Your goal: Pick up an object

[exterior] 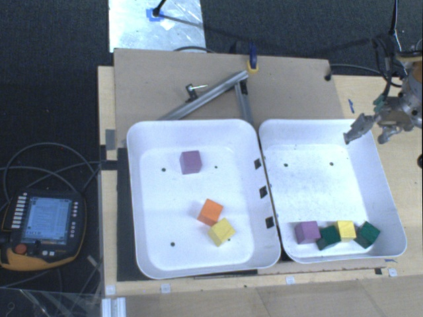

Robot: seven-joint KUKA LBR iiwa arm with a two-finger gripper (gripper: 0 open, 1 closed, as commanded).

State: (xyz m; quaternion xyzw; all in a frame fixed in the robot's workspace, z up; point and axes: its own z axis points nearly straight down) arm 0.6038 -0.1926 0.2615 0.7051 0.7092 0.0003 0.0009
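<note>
Blocks: seven small cubes lie in the two bins, none of them between the fingers.
Left bin [142, 197]: three cubes.
Purple cube [190, 162]: toward the far side, alone, edges nearly square to the bin walls.
Orange cube [210, 211]: near the middle, turned at a slant.
Yellow cube [222, 232]: just beside the orange one on its near right, touching or nearly so, also turned at a slant.
Right bin [370, 170]: four cubes in a row along the near wall.
Right purple cube [307, 232]: left end of that row.
Green cube [328, 237]: next, touching the purple one.
Right yellow cube [346, 229]: third, set slightly farther back.
Corner green cube [367, 234]: right end, close to the bin's near right corner.
Long axis: no cube shows one; all look equal-sided.
Gripper [371, 129]: over the far right corner of the right bin, well apart from every cube; two grey fingers point left and toward the bench, spread apart with nothing between them.
Arm: enters from the right, cut off by the picture's edge; its upper part is hard to make out.
Obstacles: bare bin floor lies between gripper and the row of cubes.
Surroundings: metal bar [205, 98] lying aslant on a brown board [291, 88] behind the bins; black clips along the seam between bins; pendant [43, 230] with screen on the floor at left, its cable looping; foil sheet [155, 15] at top.
</note>
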